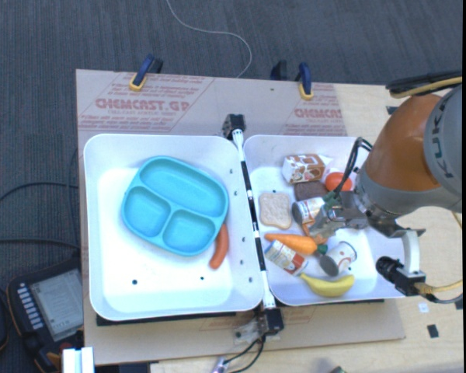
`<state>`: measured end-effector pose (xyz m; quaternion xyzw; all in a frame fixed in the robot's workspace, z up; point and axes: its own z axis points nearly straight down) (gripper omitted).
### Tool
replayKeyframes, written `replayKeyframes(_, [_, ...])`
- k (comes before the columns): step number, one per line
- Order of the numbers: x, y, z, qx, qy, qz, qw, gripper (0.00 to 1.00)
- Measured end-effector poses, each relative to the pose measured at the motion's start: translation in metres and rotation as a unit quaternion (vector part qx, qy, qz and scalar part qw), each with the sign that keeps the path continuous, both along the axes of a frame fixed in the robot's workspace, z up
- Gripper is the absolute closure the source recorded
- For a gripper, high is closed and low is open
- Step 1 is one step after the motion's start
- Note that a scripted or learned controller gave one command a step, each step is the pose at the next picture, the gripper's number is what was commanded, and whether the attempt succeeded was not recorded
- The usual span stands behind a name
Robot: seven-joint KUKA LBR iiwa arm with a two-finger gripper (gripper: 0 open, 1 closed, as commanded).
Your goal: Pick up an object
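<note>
At the lower centre of the frame a banana (pixel 328 284) lay against the near wall of the right bin (pixel 365 290), with a spoon (pixel 328 265) and a small bottle (pixel 283 256) just behind it and a carrot (pixel 295 244) above those. The claw (pixel 324 221) hung low over the middle of this pile, beside a can (pixel 309 210); whether it was wide, narrow or holding anything could not be told. The things were packed so tight that a grab might have caught two at once, or slid off the round can. Further up sat a slice of bread (pixel 276 207), a tomato (pixel 339 182) and a packet (pixel 304 165). In the left bin (pixel 109 286) lay a blue tray (pixel 175 206) with a sausage (pixel 219 249) at its lower right. Both bins sat on a board (pixel 140 99) clamped at the upper edge, grey carpet (pixel 62 22) beyond
</note>
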<state>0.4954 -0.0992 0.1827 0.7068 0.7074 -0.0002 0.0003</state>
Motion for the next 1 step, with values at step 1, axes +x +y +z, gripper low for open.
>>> replayKeyframes(1, [0.0008, 0.0002, 0.0096, -0.0002, 0.0, 0.0, 1.0, 1.0])
